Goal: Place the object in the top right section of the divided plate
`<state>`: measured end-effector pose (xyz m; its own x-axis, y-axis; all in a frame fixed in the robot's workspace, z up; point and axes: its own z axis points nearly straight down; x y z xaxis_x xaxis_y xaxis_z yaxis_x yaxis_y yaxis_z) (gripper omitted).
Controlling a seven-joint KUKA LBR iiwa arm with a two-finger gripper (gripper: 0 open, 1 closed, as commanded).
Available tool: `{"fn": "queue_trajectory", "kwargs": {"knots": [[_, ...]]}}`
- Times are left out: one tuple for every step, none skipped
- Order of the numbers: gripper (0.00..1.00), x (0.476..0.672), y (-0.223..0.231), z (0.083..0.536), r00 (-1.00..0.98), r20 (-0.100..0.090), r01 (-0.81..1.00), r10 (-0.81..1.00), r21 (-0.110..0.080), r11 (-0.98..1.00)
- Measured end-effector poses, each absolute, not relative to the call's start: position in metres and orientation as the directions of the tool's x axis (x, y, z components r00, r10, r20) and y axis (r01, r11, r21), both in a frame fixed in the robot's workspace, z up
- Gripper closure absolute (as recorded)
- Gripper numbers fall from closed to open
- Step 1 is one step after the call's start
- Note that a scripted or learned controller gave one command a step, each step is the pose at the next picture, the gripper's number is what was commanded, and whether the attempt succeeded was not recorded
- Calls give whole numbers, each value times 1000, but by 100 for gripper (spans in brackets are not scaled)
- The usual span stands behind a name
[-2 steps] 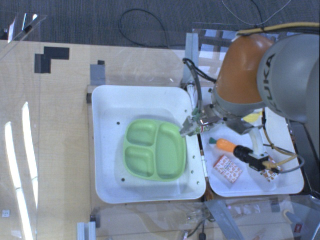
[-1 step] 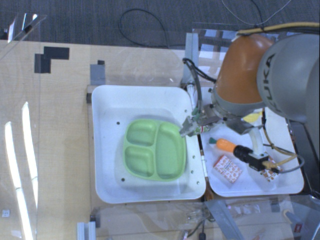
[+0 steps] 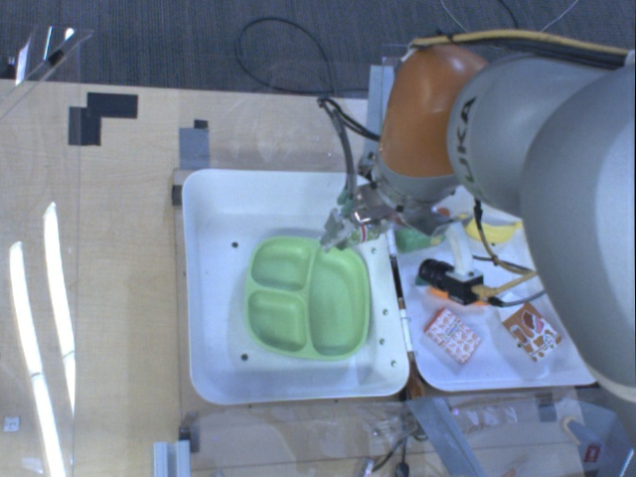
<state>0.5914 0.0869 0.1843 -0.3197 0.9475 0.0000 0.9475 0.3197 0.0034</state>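
Camera view has the gripper [image 3: 339, 229] hanging over the plate's [image 3: 338, 306] upper right corner, right above its rim. The wrist hides its tip, so I cannot tell how far it is open or whether it has hold of anything. Nor can I pick out the object with any certainty. All three hollows of the plate look bare, so by my reading it is not yet placed.

The main risk is a miss at the edge. The gripper sits so near the rim that a release there could land a thing on the lip and let it slide off into the left bin [image 3: 211, 296]. A descent could also catch the rim and shove the plate, since it looks light and lies loose on smooth plastic.

The plate is pale green, glossy and moulded, with rounded corners. It has two small hollows and one long one nearest the gripper, parted by low ridges. Both bins are shallow, white and hard, with sloped walls.

Right of the plate, the right bin [image 3: 497, 364] holds two flat printed packets [image 3: 453, 335], a black and orange thing [image 3: 449, 280], something yellow [image 3: 500, 231] and something green [image 3: 417, 238]. The arm partly hides these last two.
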Motion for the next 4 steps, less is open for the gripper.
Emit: {"fn": "queue_trajectory", "kwargs": {"knots": [[100, 593, 88, 195, -325, -1, 946, 946, 8, 325], [0, 593, 88, 195, -325, -1, 946, 946, 8, 325], [100, 595, 88, 207, -329, -2, 944, 944, 13, 329], [0, 595, 89, 206, -329, -2, 944, 944, 13, 329]]}}
